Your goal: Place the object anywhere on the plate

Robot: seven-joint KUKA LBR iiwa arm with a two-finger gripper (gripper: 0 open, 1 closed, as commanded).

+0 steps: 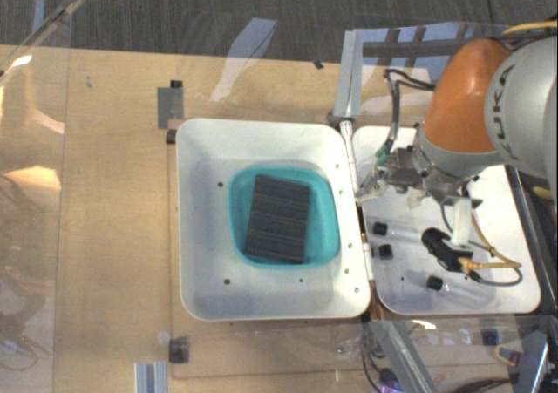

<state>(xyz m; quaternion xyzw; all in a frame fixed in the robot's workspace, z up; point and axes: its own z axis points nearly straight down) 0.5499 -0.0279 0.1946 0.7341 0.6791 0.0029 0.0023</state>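
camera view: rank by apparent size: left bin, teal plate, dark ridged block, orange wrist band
1. left bin
2. teal plate
3. orange wrist band and dark ridged block: look alike, and the band is nearer the camera, so unranked.

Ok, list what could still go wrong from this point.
1. The dark ridged block already lies on the teal plate; another pass by the arm could knock it off.
2. The gripper hangs over the right bin near loose cables, which might snag.
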